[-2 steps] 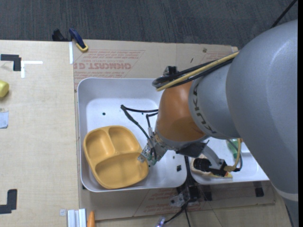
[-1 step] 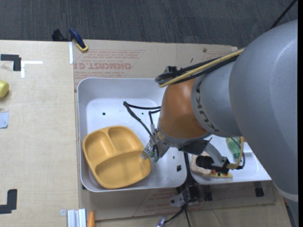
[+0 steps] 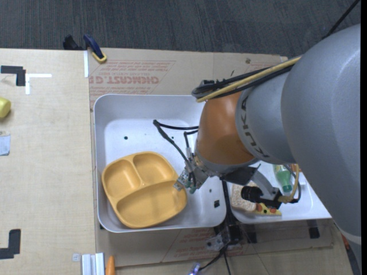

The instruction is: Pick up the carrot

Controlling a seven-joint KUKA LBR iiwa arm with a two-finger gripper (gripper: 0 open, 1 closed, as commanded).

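My gripper [image 3: 186,183] hangs low in the left bin [image 3: 109,122], at the right rim of a yellow divided plate [image 3: 143,188]. The big grey arm with its orange band covers most of the right bin [image 3: 319,211]. At that bin's front edge a small orange-red piece [image 3: 268,211] peeks out from under the arm; it may be the carrot, but too little of it shows to tell. It lies well to the right of the gripper, across the wall between the bins.
A green bottle [image 3: 282,178] and a pale, bread-like piece [image 3: 239,199] lie in the right bin, partly under the arm. A yellow object [image 3: 3,107] sits at the bench's far left edge. Black cables [image 3: 169,133] trail over the left bin's back.
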